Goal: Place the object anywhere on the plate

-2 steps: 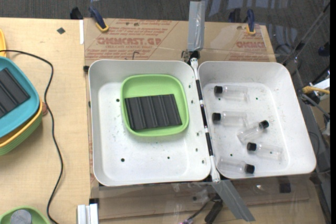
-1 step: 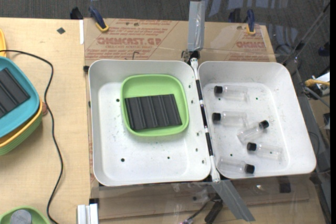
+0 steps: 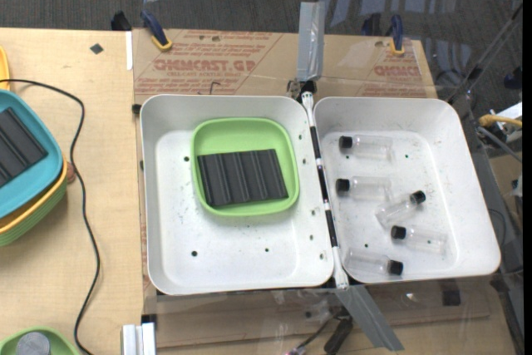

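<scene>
A green square plate (image 3: 243, 139) lies in the left white bin (image 3: 166, 245), toward its back. A dark ribbed rectangular pad (image 3: 242, 177) rests on the plate's middle. In the right white bin (image 3: 465, 253) lie several clear vials with black caps: one near the back (image 3: 364, 147), one at mid-left (image 3: 359, 188), one at the middle right (image 3: 402, 206), one lower right (image 3: 418, 238) and one near the front edge (image 3: 378, 264).
A stack of teal and green trays (image 3: 25, 166) with a dark pad sits on the wooden bench at far left, with a black cable (image 3: 83, 204) running past it. Cardboard and clear panels with clamps (image 3: 158, 36) stand behind the bins.
</scene>
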Controlling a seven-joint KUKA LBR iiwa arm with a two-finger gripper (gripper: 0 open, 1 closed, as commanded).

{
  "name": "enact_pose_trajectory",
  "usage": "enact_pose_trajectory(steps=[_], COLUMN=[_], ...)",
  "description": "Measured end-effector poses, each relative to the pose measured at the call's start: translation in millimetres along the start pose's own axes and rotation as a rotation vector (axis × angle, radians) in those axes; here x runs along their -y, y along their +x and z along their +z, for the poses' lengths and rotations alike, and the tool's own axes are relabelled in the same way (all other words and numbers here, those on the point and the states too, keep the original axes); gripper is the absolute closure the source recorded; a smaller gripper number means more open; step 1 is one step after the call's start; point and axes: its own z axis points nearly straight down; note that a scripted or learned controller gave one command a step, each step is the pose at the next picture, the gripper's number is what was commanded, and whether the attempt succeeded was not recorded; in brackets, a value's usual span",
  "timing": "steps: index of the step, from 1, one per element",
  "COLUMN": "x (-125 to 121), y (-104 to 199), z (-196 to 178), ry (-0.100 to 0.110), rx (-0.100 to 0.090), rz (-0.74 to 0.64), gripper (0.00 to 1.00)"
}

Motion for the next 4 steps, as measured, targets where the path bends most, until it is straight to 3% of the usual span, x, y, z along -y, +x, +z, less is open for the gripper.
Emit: enact_pose_trajectory(steps=[3, 4], x=[3, -1], y=[-11, 10], z=[-8, 4], ry=[0.001, 0.0], rx=[0.0, 0.0], rz=[0.001, -0.001], gripper=[0.0, 0.0])
